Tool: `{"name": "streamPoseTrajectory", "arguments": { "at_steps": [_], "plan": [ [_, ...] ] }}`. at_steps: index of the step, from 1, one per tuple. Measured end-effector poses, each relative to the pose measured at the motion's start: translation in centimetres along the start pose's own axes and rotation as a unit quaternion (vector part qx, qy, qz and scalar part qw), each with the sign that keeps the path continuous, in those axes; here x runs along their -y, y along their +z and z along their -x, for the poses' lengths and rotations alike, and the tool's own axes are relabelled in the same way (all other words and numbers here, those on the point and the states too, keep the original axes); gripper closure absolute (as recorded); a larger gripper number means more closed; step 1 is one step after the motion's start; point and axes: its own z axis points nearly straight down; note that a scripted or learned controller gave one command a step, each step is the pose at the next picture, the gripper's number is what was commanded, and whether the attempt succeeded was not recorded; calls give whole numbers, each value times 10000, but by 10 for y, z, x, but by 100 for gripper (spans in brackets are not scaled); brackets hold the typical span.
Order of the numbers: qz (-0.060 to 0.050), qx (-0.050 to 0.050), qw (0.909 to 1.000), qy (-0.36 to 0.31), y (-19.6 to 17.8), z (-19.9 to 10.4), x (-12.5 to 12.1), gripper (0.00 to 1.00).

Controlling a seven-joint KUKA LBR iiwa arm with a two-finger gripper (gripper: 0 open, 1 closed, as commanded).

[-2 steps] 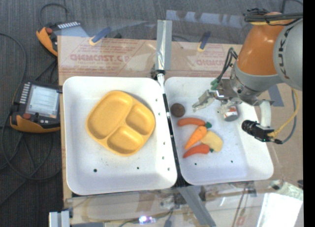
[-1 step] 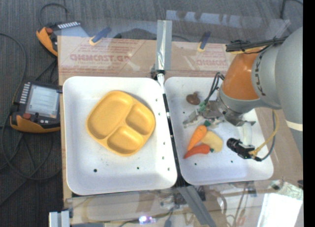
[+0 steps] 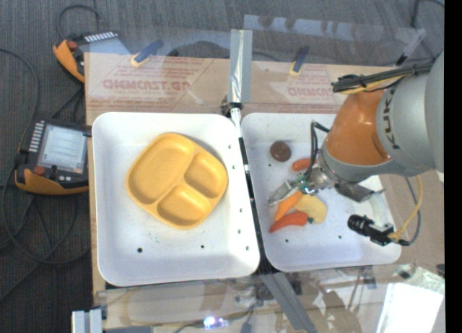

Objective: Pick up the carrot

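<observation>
Table [image 3: 159,86]: two white bins, left bin [image 3: 108,252] with one yellow divided tray [image 3: 178,178] | right bin [image 3: 339,252]: one carrot [image 3: 286,204] mid-bin, one red piece [image 3: 289,219], one pale piece [image 3: 315,211], one brown disc [image 3: 280,152] | step: approach, judged; next, close squarely on carrot | claw [image 3: 307,187] beside carrot; opening cannot be told.

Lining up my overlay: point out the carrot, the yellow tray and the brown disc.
carrot [image 3: 286,204]: camera view, middle of its orange body.
yellow tray [image 3: 164,157]: camera view, floor of its large compartment.
brown disc [image 3: 280,152]: camera view, centre of its top.
</observation>
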Motion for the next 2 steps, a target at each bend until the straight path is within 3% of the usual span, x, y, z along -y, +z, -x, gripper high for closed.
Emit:
{"name": "streamPoseTrajectory", "arguments": {
  "at_steps": [1, 2],
  "plan": [
    [11, -1, 10000, 3, -9, 0, -1, 100],
    [-118, -37, 9761, 2172, -91, -46, -42, 100]
  ]
}}
